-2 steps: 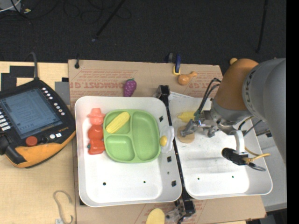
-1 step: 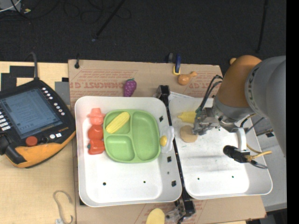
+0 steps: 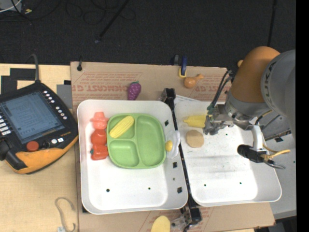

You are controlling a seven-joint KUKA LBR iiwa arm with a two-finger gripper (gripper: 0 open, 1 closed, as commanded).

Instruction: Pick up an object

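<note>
Fingers on the dark two-finger gripper (image 3: pixel 211 125): can't tell from this angle whether they're open or closed. It sits low in the right shallow white bin (image 3: pixel 241 190), just beside a tan round flat disc (image 3: pixel 195 139) and a yellow wedge-shaped toy (image 3: pixel 194 121). Nothing looks held, so I'd call this the approach step. Next it needs to line up over one piece, then close and lift. Writing: the brown cardboard sheet (image 3: pixel 106 79) has red upside-down print I can't read.
</note>
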